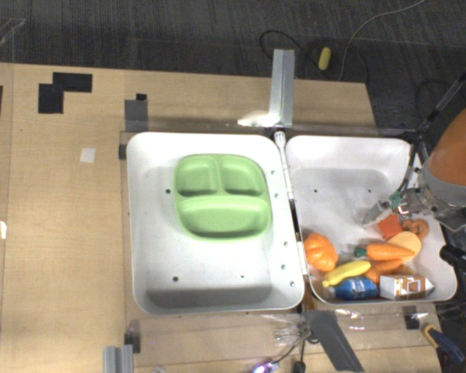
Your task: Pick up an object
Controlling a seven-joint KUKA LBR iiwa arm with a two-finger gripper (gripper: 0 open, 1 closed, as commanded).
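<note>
The right bin point(338, 169) holds a cluster of toy foods in its front right corner. Among them are an orange pepper point(319, 251), a yellow banana point(347, 271), a blue bottle point(356, 288), a white carton point(406, 287), a carrot point(388, 251) and a red-orange piece point(389, 225). My gripper point(393, 205) hangs low at the right side of this bin, just above the red-orange piece. The grey wrist and its orange band point(460, 155) rise behind it at the view's right edge. Nothing is visibly lifted out of the pile.
A green divided plate point(221, 195) lies in the left bin point(144, 231). A metal post point(283, 84) stands behind the wall between the bins. The bench around them is wood, and black cables run at the back right.
</note>
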